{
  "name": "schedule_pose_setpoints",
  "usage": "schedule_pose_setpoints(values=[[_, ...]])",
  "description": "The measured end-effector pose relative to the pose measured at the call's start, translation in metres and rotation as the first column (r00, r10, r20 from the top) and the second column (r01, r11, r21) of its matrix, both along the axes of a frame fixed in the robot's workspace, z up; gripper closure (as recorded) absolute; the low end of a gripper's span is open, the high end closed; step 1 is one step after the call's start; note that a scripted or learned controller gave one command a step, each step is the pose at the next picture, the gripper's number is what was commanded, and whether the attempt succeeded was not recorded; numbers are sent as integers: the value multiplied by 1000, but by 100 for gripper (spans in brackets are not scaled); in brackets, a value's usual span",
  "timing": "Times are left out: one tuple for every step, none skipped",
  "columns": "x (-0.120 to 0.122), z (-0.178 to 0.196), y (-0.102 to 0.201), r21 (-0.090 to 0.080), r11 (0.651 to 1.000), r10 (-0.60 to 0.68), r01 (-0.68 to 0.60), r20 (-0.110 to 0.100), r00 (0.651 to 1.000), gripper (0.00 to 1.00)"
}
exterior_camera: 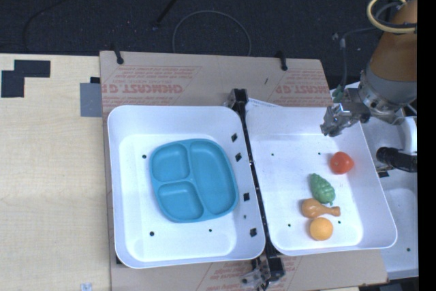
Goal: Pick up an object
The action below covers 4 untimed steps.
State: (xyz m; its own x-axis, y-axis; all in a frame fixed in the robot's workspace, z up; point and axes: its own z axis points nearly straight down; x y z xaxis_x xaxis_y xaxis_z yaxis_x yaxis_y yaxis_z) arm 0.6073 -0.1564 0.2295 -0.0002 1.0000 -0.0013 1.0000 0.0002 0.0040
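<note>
In the right bin [286, 146] lie a red tomato [341, 162], a green vegetable [322, 188], an orange drumstick-shaped toy [319, 208] and a small orange fruit [321, 229]. My gripper [334, 122] hangs over the bin's far right part, above and a little left of the tomato. Nothing shows between its fingers. The grey arm with the orange band [395, 44] comes in from the right.
The left bin [129, 146] holds a blue divided plate [193, 179]. A black divider [246, 167] runs between the two bins. Cardboard [191, 82] lies under both bins, with a wooden bench top [48, 174] to the left.
</note>
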Motion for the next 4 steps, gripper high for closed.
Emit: schedule_pose_setpoints(values=[[6, 55, 8, 0, 1000, 2, -2, 0, 1000, 100], [11, 42, 62, 4, 1000, 4, -4, -7, 1000, 100], [7, 44, 113, 4, 1000, 4, -4, -7, 1000, 100], [-2, 29, 155, 3, 1000, 3, -3, -9, 1000, 100]])
